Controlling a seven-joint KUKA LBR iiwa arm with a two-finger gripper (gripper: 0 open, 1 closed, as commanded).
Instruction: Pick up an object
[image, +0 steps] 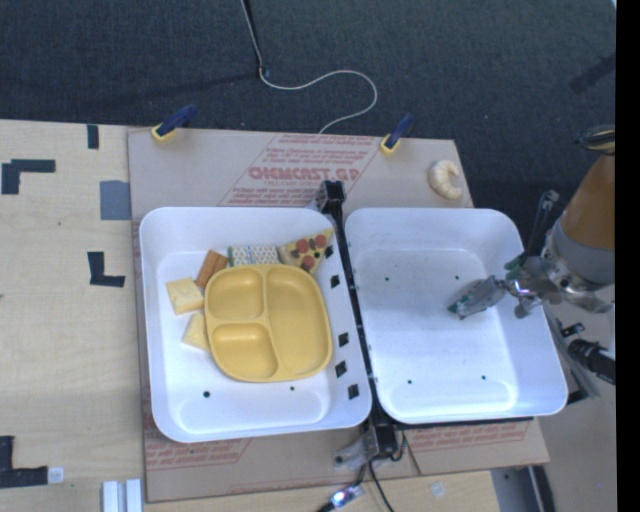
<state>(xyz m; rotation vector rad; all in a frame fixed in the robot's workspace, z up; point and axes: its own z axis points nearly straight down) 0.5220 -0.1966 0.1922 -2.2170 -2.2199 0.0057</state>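
Gripper (468, 300): I see it low over the right bin (440, 400), reaching in from that bin's right wall, its grey fingers pointing toward the bin's middle. At this size I cannot tell whether they are apart or together, and I see nothing between them.

Arm (590, 235): grey wrist with an orange band, just outside the right bin's right wall.

Right bin: shallow, white; the floor I can see is bare apart from a few dark dots.

Left bin (160, 390): shallow, white, touching the right bin's left wall along a dark seam. Every task thing I can pick out lies here, well apart from the gripper.

Yellow divided plate (268, 322): three compartments, in the left bin, just beyond the right bin's left wall.

Pale yellow block (184, 296): past the plate, on its side away from the right bin, touching or just beside its rim.

Brown piece (210, 267): beside that block, toward the plate's far rim.

Patterned pieces (300, 249): small and colourful, along the plate's far rim, near the corner shared with the right bin. Too small for me to identify.

Cream-coloured object (446, 179): on the cardboard sheet (200, 170), just beyond the right bin's far wall, outside both bins.
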